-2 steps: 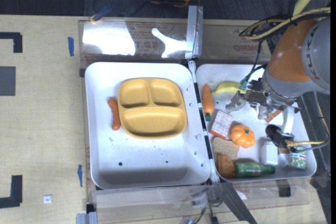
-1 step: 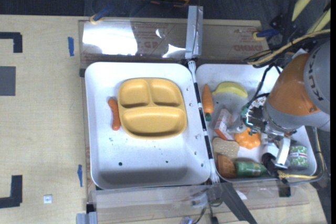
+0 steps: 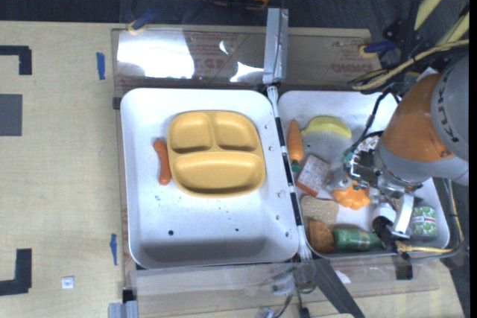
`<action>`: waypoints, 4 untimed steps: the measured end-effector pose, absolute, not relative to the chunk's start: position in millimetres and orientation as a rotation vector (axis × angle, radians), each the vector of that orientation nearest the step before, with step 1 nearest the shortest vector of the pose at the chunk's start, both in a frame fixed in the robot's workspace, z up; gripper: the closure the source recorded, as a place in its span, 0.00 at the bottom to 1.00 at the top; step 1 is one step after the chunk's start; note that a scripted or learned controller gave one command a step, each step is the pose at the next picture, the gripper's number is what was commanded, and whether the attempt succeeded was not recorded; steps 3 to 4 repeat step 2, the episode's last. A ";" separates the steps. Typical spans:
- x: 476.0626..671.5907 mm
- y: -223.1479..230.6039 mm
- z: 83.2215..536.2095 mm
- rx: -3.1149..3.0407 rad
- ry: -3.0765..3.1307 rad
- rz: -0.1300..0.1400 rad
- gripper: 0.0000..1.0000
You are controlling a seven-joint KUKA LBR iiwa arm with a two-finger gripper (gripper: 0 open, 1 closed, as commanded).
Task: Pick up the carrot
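The carrot [image 3: 295, 142], a short orange tapered piece, lies in the right bin [image 3: 358, 102] tight against its left wall, pointing toward the back. My gripper [image 3: 363, 176] hangs low over the middle of the right bin, under the orange-banded wrist [image 3: 416, 132]. It is right of the carrot by about a hand's width and sits just above a small orange toy [image 3: 350, 196]. Nothing is seen held in it.
The left bin [image 3: 141, 220] holds a yellow divided plate [image 3: 216, 153] with an orange-red sausage-like stick [image 3: 162, 161] beside it. Around the gripper lie a yellow-green item [image 3: 329, 127], a printed packet [image 3: 312, 175], a brown cracker [image 3: 322, 211], a green vegetable [image 3: 356, 238] and a green can [image 3: 424, 220].
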State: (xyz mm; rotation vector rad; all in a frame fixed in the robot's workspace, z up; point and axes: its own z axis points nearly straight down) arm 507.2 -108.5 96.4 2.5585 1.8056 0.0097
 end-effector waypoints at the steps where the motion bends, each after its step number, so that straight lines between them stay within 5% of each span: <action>1: 479.5 -46.5 182.3 2.461 1.956 -0.004 1.00; 4: 479.9 -12.5 209.0 2.692 1.619 -0.004 1.00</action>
